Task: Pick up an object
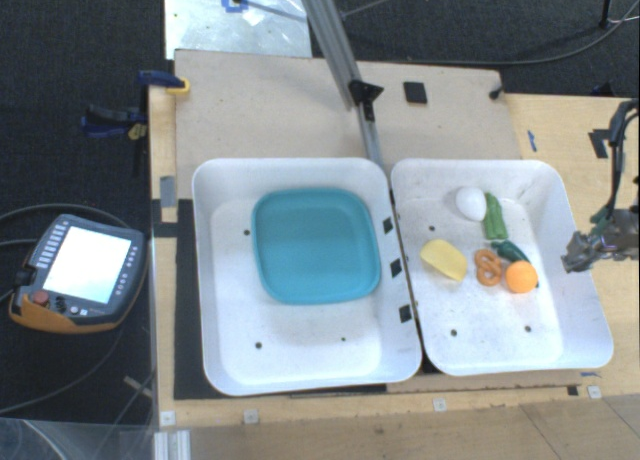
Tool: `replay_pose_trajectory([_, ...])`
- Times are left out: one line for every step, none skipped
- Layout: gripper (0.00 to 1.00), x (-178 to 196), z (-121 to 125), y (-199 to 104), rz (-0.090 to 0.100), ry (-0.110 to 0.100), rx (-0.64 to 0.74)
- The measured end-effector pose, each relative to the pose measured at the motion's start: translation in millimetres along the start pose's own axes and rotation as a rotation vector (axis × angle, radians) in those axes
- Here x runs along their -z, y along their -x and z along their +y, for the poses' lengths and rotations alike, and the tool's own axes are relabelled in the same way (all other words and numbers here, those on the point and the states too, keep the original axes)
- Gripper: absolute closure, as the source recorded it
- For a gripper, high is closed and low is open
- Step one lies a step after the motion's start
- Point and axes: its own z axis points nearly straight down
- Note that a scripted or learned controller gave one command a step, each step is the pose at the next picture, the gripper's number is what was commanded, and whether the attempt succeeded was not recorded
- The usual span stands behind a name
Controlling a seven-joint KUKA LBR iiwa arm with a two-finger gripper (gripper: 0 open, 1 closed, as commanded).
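The plate (pixel 316 246) sits untouched; the gripper (pixel 583 251), grip state impossible to tell, waits beside the right bin (pixel 577 293), probably approaching, needing to move over the orange (pixel 521 277).

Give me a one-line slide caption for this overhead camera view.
Gripper at the right bin's edge, beside an orange ball, pretzel and yellow piece; a teal plate fills the left bin.

We see an orange ball (pixel 521 277) left of the claw (pixel 583 252), touching a pretzel (pixel 488 268), near a yellow wedge (pixel 445 259).
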Motion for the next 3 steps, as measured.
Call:
replay_pose_trajectory([1.0, 4, 0, 0, 0.001, -0.004, 0.0])
replay_pose_trajectory([1.0, -2, 10, -41, 0.002, -0.004, 0.003])
replay_pose_trajectory([1.0, 1, 20, -88, 0.002, -0.004, 0.004])
